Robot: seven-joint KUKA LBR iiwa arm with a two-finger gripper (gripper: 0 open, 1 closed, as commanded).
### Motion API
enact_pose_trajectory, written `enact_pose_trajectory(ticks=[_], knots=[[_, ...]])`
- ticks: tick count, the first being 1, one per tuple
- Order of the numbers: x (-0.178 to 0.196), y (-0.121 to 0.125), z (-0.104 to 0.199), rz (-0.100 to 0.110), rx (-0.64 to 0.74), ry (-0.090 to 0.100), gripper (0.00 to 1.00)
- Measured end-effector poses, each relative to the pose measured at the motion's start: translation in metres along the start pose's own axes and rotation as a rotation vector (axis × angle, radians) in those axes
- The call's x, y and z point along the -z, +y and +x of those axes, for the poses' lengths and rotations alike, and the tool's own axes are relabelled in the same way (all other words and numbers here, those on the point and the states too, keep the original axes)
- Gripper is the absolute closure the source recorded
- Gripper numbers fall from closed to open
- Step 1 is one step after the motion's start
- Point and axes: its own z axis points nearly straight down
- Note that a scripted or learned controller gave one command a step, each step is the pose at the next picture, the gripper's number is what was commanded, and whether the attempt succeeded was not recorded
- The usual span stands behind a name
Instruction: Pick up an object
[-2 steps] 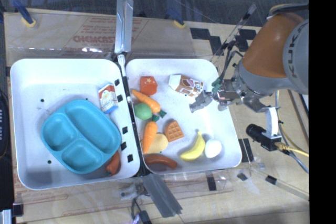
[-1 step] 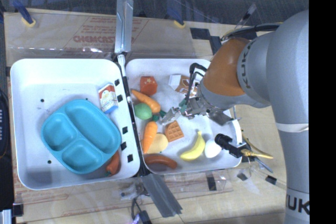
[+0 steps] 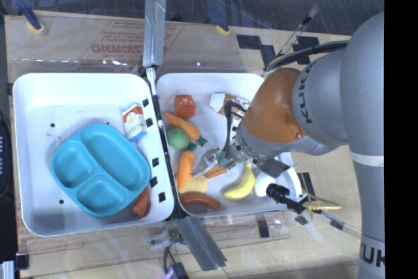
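Camera view has the gripper (image 3: 219,162) low among crowded carrots (image 3: 185,168), finger spread unclear, so it may nudge neighbours aside.

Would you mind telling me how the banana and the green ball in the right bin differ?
The banana is yellow, while the green ball is green. The banana is long and curved; the green ball is round. The banana lies near the right bin's front wall, below the gripper, while the green ball sits beside the divider between the bins. Both lie loose in the right bin, ungripped.
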Motion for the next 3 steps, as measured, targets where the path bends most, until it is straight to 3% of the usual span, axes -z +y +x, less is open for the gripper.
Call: enact_pose_trajectory(ticks=[1,2,3], knots=[[0.001,0.077,-0.026,-0.001,-0.208,-0.002,0.00],[0.000,0.051,-0.035,0.003,-0.241,-0.001,0.00],[0.000,0.022,-0.041,0.001,-0.094,0.000,0.00]])
